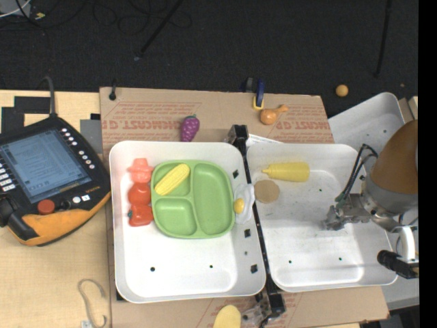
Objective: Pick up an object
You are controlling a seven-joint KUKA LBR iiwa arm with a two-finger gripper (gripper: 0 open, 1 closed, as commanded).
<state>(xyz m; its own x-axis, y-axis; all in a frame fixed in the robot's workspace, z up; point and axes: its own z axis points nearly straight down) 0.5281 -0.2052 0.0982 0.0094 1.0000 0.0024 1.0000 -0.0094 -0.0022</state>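
**Arm low over the right bin, fingers obscured**

The gripper (336,217) sat at the right of the frame, inside the right bin (307,268); its tip was dark, small and partly masked by the wrist, so whether it was apart or together could not be told. Nothing was visibly held. A yellow mustard bottle (287,171) lay on its side at the bin's upper left, with a tan disc (267,192) just below it. The left bin (177,268) held a green divided plate (194,198) bearing a corn cob (171,178).
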